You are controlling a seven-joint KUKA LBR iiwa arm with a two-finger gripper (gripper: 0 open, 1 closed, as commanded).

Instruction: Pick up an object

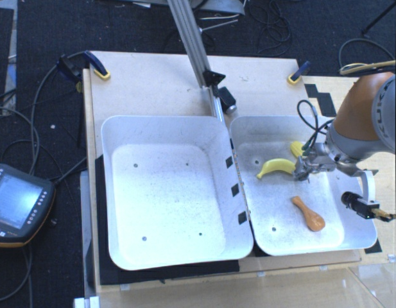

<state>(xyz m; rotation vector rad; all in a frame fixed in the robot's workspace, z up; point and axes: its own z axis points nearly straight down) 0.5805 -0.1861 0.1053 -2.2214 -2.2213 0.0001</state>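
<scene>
Camera view: banana (275, 167), wooden spoon (307, 213) in right bin (358, 236)

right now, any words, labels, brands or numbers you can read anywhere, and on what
None can be read.
Pendant screen, left of the bench: lit, but its contents are too blurred to read.
Black marks on the divider between the bins: plain patches, no lettering.
Banana, wooden spoon: unmarked.

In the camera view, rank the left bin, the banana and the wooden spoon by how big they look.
Largest to smallest:
1. Left bin, by far the largest.
2. Banana.
3. Wooden spoon, close to the banana in length, so that order is unsure.
</scene>
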